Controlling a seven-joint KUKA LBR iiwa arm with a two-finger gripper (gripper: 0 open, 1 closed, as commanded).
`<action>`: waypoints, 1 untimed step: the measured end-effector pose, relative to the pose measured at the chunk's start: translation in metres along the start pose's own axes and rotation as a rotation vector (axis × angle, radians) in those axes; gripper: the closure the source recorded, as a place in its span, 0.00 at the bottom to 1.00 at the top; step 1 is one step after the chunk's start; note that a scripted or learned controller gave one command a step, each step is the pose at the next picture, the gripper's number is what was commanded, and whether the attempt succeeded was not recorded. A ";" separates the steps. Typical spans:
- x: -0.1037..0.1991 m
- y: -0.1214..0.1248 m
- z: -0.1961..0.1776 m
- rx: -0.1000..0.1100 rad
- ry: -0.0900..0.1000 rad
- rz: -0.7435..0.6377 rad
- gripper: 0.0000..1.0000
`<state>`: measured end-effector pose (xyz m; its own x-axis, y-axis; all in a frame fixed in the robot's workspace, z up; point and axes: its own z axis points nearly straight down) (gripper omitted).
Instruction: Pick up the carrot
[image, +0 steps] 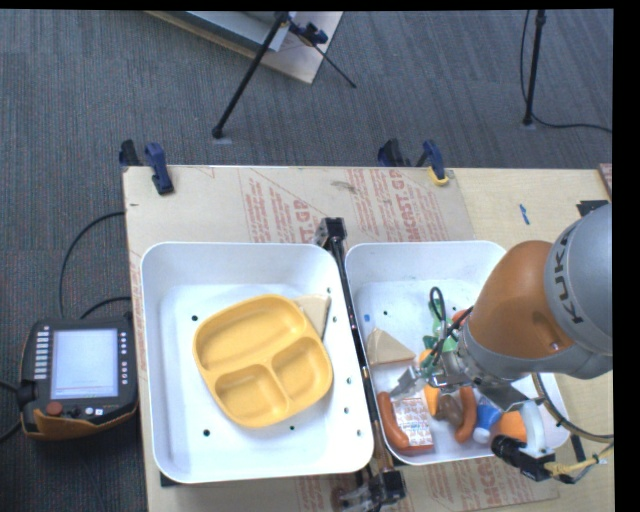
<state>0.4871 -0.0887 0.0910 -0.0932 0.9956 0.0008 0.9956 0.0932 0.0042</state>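
The hand (432, 372) hangs low in the right bin (420, 258), its grip state impossible to tell; the carrot (447, 338), green-topped, lies just beyond it, long axis pointing away.

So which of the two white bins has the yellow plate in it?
The left bin, farther from the arm, holds the yellow divided plate. The right bin holds a jumble of small toy foods instead.

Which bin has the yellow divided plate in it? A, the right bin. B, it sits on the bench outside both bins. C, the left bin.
C: the yellow divided plate lies inside the left bin, while the arm works over the right bin.
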 end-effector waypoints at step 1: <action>-0.001 0.001 -0.010 -0.001 0.004 0.011 1.00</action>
<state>0.4884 -0.0897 0.1012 -0.0820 0.9966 0.0051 0.9966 0.0820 0.0052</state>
